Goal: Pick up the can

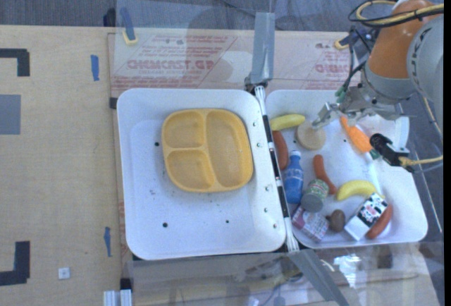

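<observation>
Reaching in from the right, the grey arm with its orange band hangs over the upper part of the right bin, its pincer low above a round tan disc-like item; whether the pincer is apart or together cannot be told from this slant, and nothing is visibly held in it. The can, small with a greenish label, lies tilted in the lower middle of the right bin, just beside the blue bottle and well apart from the pincer. A banana lies at the bin's upper left corner, touching or nearly touching the tan item. A red sausage lies along the left wall, and a second one lies just above the can. Another banana rests to the can's right, with a black-and-white carton below it. An orange carrot lies near the arm's wrist. In the left bin sits a yellow divided plate. Both bins stand on the wooden tabletop.
</observation>
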`<state>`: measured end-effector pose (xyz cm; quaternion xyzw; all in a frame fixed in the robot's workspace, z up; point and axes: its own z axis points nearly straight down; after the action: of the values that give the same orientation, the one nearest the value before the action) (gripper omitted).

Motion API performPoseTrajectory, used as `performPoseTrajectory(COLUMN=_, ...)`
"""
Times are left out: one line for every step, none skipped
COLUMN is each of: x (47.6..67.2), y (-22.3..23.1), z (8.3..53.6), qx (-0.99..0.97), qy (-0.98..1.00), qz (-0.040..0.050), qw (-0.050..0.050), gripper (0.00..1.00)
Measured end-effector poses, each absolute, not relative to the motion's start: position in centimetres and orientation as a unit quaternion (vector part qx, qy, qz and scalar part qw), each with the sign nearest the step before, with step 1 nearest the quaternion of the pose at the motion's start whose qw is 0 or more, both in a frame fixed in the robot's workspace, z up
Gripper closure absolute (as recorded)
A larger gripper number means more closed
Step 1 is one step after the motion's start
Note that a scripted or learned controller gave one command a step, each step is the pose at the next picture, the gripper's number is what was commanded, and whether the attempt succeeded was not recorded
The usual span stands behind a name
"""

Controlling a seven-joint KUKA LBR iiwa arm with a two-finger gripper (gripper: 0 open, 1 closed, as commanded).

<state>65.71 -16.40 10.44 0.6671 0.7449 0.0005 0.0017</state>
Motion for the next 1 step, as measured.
performPoseTrajectory(x=67.26, y=-9.43, z=9.44, qx=0.715, qy=0.700, qz=0.0062, qw=0.006, gripper=0.00)
